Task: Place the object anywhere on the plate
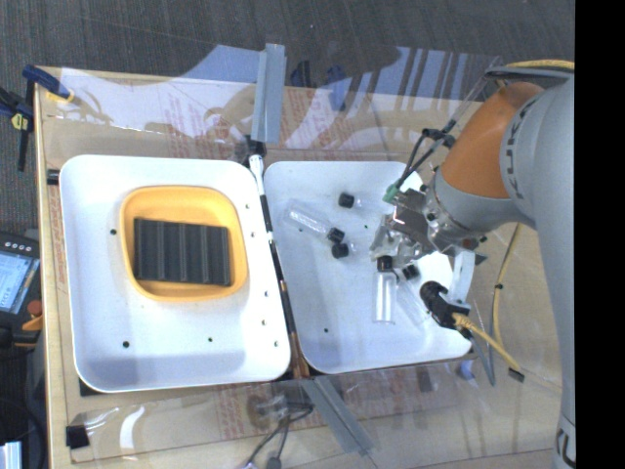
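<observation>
Lying flat just below the claw (395,252), a clear glossy tube (385,299) rests in the right white bin (322,345). Small black caps (338,241) sit left of it. Farther left, the yellow rounded plate (181,203) carries dark ribs.

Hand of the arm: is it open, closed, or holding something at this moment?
Hand: cannot be told; it hangs over the right bin among small parts, its tips hard to make out.
</observation>
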`<state>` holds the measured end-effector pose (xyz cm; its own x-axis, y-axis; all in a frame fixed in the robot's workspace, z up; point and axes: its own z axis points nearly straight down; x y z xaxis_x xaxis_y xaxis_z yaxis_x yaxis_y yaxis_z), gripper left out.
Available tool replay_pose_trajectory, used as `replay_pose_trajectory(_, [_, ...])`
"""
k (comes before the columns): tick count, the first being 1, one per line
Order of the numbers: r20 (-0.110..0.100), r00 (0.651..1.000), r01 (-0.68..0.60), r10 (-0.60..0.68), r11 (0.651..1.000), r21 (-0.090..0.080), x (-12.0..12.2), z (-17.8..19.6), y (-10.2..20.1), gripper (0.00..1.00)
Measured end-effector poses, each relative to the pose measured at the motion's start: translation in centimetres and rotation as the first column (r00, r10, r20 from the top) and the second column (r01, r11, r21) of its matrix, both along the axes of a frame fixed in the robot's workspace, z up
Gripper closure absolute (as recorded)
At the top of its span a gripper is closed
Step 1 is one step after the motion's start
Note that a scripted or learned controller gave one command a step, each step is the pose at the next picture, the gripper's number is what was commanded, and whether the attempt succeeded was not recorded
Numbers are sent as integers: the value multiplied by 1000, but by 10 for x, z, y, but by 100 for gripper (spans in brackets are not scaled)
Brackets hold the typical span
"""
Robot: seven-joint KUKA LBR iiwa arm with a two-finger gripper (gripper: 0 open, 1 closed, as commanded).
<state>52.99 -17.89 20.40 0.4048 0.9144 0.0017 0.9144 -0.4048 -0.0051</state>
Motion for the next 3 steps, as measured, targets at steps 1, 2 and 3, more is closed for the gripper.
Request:
replay_pose_trajectory(1, [2,963,-271,271,963,-2,46,46,45,100])
replay_pose_trajectory(2, [3,902,-431,431,902,-3,80,33,65,100])
replay_pose_trajectory(3, [2,838,-545,545,838,-2,97,60,104,100])
